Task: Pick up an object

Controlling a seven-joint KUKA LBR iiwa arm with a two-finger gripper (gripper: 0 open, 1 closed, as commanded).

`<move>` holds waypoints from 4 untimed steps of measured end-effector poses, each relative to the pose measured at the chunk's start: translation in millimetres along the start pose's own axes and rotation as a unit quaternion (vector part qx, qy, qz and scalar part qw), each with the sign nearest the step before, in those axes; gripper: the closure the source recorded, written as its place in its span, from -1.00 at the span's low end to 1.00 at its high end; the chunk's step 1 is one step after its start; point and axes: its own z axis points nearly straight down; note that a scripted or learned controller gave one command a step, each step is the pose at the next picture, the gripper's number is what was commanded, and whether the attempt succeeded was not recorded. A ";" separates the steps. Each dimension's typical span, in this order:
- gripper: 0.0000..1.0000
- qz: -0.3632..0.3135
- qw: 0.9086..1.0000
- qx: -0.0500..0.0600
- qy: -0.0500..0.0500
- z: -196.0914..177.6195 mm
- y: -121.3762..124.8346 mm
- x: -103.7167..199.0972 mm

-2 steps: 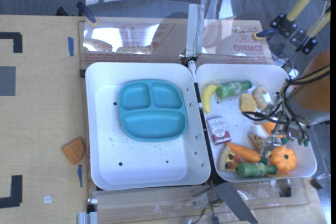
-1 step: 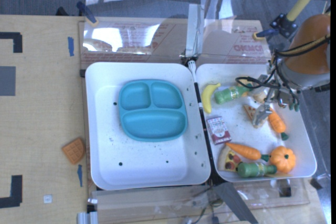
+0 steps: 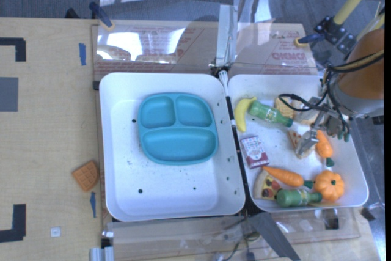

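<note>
My gripper [image 3: 317,139] hangs low over the right part of the right bin [image 3: 360,183], below the arm's orange band. Directly beside it lies a small orange carrot [image 3: 324,148] with a green tip, and a slice-shaped toy [image 3: 297,140] lies to its left. The same bin also holds a yellow banana [image 3: 242,112], a green bottle [image 3: 269,113], a red and white carton [image 3: 253,151], a pizza slice [image 3: 265,185], a long carrot [image 3: 286,176], a second green bottle [image 3: 295,197] and an orange pumpkin [image 3: 330,185].
The left bin [image 3: 116,150] holds a blue divided plate [image 3: 177,128]. A small waffle toy [image 3: 86,175] lies on the bench left of the bins. Clear plastic walls [image 3: 227,33] stand behind both bins. Black cables [image 3: 299,101] loop near the wrist.
</note>
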 end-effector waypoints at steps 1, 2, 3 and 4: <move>-1.00 0.009 1.000 0.001 0.007 7.1 22.0 29.4; -1.00 0.017 1.000 0.001 0.008 5.5 30.1 86.3; -1.00 0.187 0.982 0.002 0.008 8.6 45.7 9.6; -1.00 0.029 1.000 0.002 0.008 6.1 -11.9 67.8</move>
